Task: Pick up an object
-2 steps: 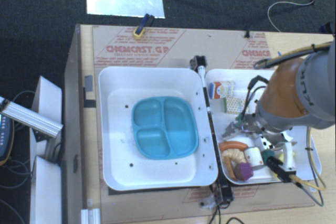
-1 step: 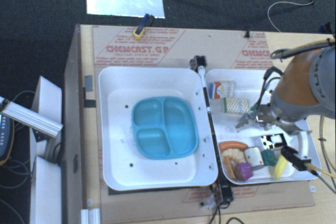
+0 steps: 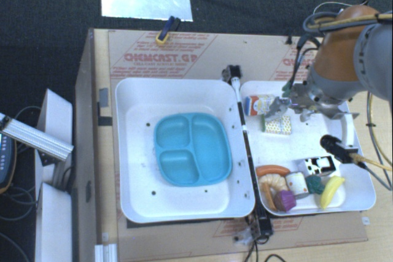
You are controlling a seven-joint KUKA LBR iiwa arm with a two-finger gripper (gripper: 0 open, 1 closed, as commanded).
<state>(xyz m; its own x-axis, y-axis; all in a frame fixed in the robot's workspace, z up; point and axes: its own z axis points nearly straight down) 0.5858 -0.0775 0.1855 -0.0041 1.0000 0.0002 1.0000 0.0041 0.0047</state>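
KUKA arm (image 3: 362,64), grey with orange band
Rounded grey shell, broad orange section above wrist, thin yellow and grey cables looped over the top; dull metal gripper (image 3: 284,105), dark cable hanging alongside.

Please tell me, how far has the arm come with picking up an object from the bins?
Done: the arm has reached over the right bin, and its gripper hangs by the small packets near the bin's far left corner. In hand: nothing visibly; whether it grips anything cannot be told. Left: the lift itself. The banana, hot dog and other toys lie at the near edge; the blue tray sits in the left bin.
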